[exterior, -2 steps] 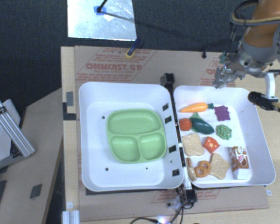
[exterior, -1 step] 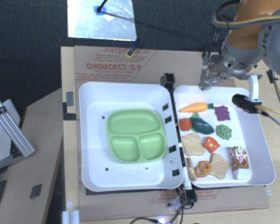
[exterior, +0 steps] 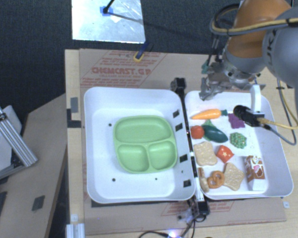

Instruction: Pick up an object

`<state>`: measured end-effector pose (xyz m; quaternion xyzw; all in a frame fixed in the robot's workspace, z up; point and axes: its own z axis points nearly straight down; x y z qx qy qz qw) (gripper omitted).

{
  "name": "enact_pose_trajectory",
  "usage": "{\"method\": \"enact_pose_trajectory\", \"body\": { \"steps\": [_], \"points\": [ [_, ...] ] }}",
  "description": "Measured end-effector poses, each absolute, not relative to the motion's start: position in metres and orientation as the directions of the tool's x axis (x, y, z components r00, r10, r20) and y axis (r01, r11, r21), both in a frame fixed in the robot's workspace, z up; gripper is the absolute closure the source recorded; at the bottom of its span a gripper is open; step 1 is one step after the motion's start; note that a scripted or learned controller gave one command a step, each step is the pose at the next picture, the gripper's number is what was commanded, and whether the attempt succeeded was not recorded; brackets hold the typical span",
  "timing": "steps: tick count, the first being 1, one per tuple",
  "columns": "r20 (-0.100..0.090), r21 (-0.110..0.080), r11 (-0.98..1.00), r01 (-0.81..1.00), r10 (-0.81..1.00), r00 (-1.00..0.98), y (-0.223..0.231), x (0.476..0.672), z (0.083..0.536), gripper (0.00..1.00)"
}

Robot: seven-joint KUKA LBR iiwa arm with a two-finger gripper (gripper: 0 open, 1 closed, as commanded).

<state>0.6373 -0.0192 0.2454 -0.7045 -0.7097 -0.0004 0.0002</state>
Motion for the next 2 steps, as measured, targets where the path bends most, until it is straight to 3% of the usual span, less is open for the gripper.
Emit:
{"method": "enact_pose_trajectory", "body": {
  "steps": [2],
  "points": [
    [0.002,0.0,0.01,1.0,1.0,-0.01,0.07,0.615,0.238,1.0]
  ]
}}
